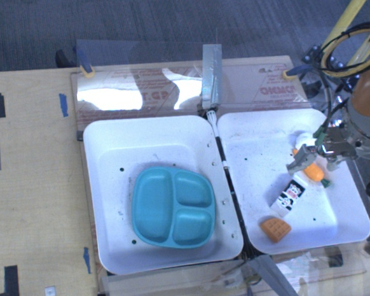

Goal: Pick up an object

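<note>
In the right bin [254,138] lie three small things. An orange piece with a green tip [314,173] rests near the bin's right wall. A white and black packet [290,196] lies just below and left of it. A tan waffle-shaped piece [275,228] sits near the front wall. My gripper [307,159] reaches in from the right and hangs low over the orange piece, at or just above its upper left edge. Whether it touches the piece is hidden by the wrist.
The left bin [108,150] holds a teal divided plate [173,207]. A metal divider [211,78] stands between the bins at the back. Cables and a yellow hose [347,16] hang at the upper right, beside the arm.
</note>
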Controlling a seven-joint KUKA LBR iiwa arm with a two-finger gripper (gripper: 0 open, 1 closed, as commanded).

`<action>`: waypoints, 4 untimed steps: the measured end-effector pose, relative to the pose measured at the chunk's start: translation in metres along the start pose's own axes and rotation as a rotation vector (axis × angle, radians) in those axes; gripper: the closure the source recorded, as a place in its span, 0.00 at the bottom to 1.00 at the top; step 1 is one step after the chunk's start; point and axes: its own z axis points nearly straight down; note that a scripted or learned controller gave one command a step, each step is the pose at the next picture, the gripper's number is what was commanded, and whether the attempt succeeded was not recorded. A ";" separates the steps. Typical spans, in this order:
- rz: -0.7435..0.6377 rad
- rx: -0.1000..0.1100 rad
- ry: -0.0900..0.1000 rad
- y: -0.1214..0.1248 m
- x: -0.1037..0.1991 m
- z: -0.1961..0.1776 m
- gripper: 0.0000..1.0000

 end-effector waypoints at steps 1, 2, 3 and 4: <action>-0.085 0.006 0.001 0.052 -0.066 0.139 0.00; -0.203 -0.024 -0.001 0.083 -0.084 0.168 0.00; -0.327 -0.041 -0.006 0.064 -0.106 0.164 0.00; -0.326 -0.046 -0.014 0.066 -0.109 0.152 1.00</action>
